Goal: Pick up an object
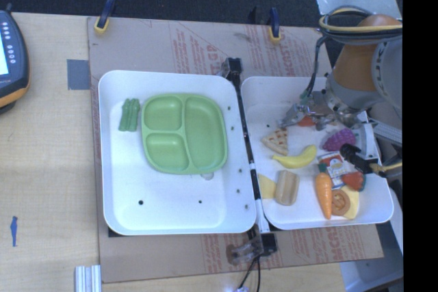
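Gripper (308,113) low over right bin (383,215), upper centre-right of frame; finger state unreadable, can't tell. Toy food clustered below it: banana (295,158), waffle wedge (277,141), purple grapes (339,140), carrot (324,195). Green divided plate (183,133) in left bin (123,208).

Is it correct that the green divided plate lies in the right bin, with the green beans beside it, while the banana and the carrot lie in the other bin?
Not quite. The camera view shows the green divided plate in the left bin, not the right one. The green beans do lie beside it, and the banana and the carrot lie in the other bin.
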Available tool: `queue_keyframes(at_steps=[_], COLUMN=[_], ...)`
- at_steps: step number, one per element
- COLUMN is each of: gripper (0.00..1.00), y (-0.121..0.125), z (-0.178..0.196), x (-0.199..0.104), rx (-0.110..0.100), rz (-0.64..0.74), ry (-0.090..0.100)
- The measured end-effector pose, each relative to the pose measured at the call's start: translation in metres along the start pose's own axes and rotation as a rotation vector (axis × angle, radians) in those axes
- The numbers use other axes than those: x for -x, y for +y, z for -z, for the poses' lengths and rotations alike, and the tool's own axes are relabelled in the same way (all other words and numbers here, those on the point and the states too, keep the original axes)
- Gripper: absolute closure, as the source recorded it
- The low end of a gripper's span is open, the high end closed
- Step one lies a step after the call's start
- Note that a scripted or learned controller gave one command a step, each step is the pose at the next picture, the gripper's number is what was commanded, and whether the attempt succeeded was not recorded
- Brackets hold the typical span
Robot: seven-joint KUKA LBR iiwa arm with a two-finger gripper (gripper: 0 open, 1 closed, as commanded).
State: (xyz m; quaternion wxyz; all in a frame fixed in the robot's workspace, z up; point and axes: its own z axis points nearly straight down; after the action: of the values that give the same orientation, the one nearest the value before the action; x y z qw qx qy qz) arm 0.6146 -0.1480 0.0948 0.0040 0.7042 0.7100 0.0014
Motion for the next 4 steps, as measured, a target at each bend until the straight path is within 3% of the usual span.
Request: queue_keyframes(at_steps=[1,2,3,4], gripper=[1.0,0.0,0.0,1.0], y=[0.0,0.0,-0.027,-0.025], z=[0.015,0.015,-0.004,0.008], x=[0.001,0.001,-0.013,-0.011], rx=[0.003,0.002,-0.016,-0.013], rz=[-0.001,-0.001,-0.006,-0.005], ry=[0.0,0.0,0.005,0.003])
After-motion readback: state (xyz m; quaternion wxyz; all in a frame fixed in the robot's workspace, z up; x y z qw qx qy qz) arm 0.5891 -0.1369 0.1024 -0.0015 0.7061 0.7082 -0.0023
